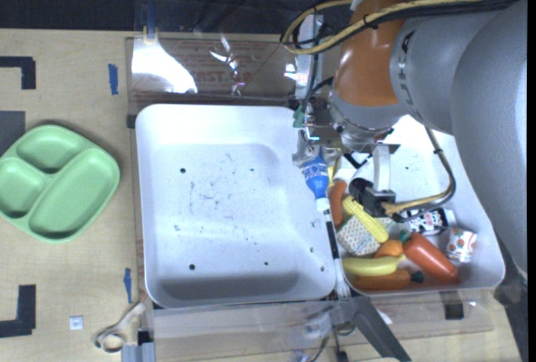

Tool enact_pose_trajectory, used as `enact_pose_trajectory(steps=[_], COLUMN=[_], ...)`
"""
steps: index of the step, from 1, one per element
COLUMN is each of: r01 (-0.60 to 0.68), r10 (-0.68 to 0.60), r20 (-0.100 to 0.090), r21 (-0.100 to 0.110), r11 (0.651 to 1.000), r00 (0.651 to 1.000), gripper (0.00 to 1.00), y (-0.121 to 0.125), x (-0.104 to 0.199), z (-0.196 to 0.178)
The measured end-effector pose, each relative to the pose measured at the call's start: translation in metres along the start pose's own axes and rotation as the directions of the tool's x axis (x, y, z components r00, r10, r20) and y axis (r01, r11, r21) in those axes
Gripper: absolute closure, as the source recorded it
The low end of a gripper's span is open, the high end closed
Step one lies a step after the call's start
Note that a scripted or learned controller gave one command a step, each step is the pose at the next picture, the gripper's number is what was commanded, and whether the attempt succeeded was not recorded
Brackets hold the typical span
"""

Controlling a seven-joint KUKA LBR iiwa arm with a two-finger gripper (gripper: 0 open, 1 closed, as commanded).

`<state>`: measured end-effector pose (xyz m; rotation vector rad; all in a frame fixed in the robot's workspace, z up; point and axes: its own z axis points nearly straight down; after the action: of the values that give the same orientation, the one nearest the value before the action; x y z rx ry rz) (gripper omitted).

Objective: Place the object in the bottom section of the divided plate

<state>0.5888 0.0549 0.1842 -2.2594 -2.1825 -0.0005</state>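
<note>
The green divided plate [59, 182] lies on the wooden bench, left of both bins; its large lower section [74, 191] holds nothing. My gripper [311, 152] hangs over the wall between the two bins, under the orange wrist band. A small blue object [316, 179] sits right below the gripper tip, at the left edge of the right bin. The wrist hides where the gripper meets it, so whether it is held is unclear.
The right bin [481, 209] holds a pile: corn [366, 216], banana [373, 266], a carrot-like piece [429, 255], a waffle-like square [358, 236], a small can [427, 220]. The left bin [226, 193] lies between the gripper and the plate. A clear panel [209, 67] stands behind it.
</note>
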Motion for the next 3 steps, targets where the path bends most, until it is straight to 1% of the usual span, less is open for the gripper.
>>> enact_pose_trajectory(steps=[1,2,3], r01=[0.0,0.062,0.295], r10=[0.0,-0.062,-0.295], r20=[0.0,-0.001,0.001], r21=[0.0,0.0,-0.003], r11=[1.0,0.998,0.955], r00=[1.0,0.998,0.955], gripper=[0.0,0.0,0.0], y=[0.0,0.001,0.07], x=[0.0,0.149,0.163], z=[0.0,0.034,-0.011])
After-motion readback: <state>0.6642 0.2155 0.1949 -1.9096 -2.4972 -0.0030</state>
